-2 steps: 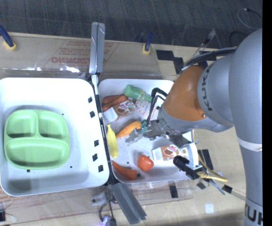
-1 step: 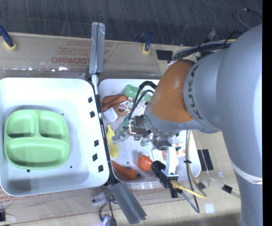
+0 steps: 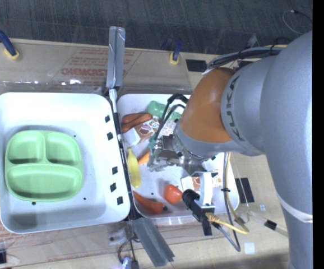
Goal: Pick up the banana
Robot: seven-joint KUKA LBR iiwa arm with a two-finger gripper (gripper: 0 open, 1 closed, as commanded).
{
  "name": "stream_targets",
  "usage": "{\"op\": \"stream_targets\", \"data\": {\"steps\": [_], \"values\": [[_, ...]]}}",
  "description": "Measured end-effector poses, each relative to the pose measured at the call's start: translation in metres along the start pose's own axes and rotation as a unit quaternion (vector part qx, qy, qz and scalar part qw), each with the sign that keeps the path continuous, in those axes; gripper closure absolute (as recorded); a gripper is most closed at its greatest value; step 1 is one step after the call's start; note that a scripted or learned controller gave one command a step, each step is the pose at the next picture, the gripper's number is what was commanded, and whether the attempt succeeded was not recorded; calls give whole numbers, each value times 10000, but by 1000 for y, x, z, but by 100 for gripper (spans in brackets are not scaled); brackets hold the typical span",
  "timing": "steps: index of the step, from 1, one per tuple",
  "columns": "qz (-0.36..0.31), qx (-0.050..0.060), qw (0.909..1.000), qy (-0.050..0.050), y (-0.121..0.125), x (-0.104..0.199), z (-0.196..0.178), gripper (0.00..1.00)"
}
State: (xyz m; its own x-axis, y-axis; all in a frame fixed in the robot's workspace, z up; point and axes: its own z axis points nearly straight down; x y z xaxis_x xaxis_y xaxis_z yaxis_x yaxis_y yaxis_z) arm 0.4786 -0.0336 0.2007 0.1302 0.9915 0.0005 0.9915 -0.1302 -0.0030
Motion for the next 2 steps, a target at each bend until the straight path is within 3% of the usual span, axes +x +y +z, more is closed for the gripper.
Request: {"op": "stream_targets", "data": {"steps": [1, 2], "values": [[-1, 0, 10000, -1, 0, 0, 0, 0], [112, 14, 9999, -2, -11, 63, 10, 0]]}}
